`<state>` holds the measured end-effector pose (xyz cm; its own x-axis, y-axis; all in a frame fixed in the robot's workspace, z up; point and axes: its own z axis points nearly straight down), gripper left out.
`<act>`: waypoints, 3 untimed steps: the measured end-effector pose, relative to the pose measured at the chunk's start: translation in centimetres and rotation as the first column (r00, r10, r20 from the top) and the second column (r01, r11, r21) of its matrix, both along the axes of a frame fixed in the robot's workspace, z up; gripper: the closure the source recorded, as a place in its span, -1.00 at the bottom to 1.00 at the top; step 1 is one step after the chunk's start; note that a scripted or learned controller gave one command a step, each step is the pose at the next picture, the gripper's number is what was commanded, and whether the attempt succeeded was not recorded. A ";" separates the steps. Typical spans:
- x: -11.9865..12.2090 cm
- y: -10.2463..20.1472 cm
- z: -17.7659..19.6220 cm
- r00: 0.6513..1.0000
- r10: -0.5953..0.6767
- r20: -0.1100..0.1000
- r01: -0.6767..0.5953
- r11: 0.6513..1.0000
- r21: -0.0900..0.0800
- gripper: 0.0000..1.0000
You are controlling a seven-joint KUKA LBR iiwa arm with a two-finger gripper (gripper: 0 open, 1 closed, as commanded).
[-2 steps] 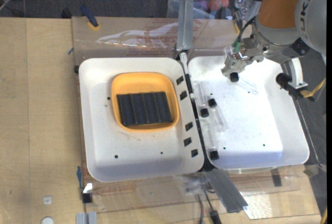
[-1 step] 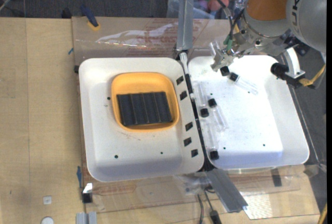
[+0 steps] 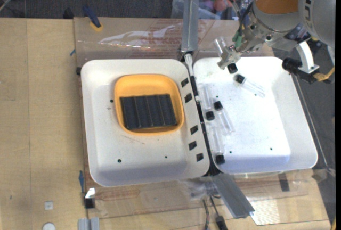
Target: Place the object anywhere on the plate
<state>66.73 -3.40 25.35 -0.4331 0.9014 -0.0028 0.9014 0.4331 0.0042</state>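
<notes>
Block (image 3: 148, 111), one, dark and ribbed, lying flat in the middle of one yellow plate (image 3: 123, 87). Plate resting in the left (image 3: 96, 154) of two white bins, side by side. One gripper (image 3: 233, 64) hanging over the far left corner of the right bin (image 3: 277, 138), well apart from the block; impossible to tell whether wide or narrow.

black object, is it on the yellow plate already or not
On it. The black object lies flat inside the yellow plate in the left bin, apart from the hand.
</notes>
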 end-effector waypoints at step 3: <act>-0.4 2.6 -5.3 0.914 0.406 -0.004 -0.406 0.914 0.002 1.00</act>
